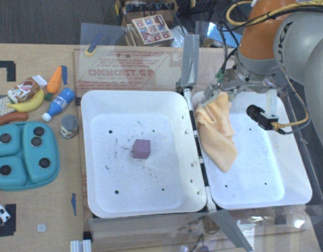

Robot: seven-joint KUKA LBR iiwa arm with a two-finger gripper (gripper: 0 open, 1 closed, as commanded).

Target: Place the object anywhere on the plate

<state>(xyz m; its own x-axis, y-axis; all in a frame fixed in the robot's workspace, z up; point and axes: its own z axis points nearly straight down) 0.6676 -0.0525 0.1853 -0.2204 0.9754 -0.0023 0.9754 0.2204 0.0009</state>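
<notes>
Two shallow white bins sit side by side on the counter (24, 56). The left bin (98, 109) holds one small purple cube (141, 149), lying near its middle, well apart from every wall. The right bin (266, 177) holds one yellow cloth (218, 133), which hangs in folds from under the gripper (220, 91) at the bin's far left corner and trails down along the divider; whether the gripper is clamped on the cloth cannot be told, since the wrist hides it. The grey arm (303, 41) with its orange band reaches in from the far right. Left of the bins lie one teal tray (22, 154) with four dark dots, one banana (25, 103), one carrot (55, 80), one blue bottle (58, 104) and one small can (69, 126)
</notes>
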